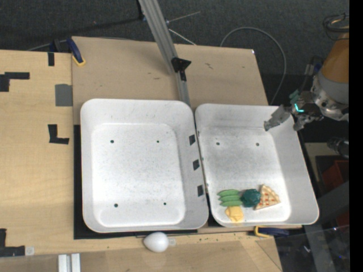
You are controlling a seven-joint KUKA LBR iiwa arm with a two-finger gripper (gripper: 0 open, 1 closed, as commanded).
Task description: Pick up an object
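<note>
While the fingers (288, 117) are seen spread apart, gripping nothing, above the right bin's (295, 152) far-right rim, toy food (248, 199) lies clustered near its front.

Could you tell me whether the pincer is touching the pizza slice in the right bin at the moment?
Apart. The camera view shows the pincer at the right bin's far edge, with bare white floor between it and the pizza slice.

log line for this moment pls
phase: approach | claw: over right bin's top right corner, nothing held | objects: pizza slice, green pods, teal piece, yellow piece clustered bottom right | picked: none
</note>
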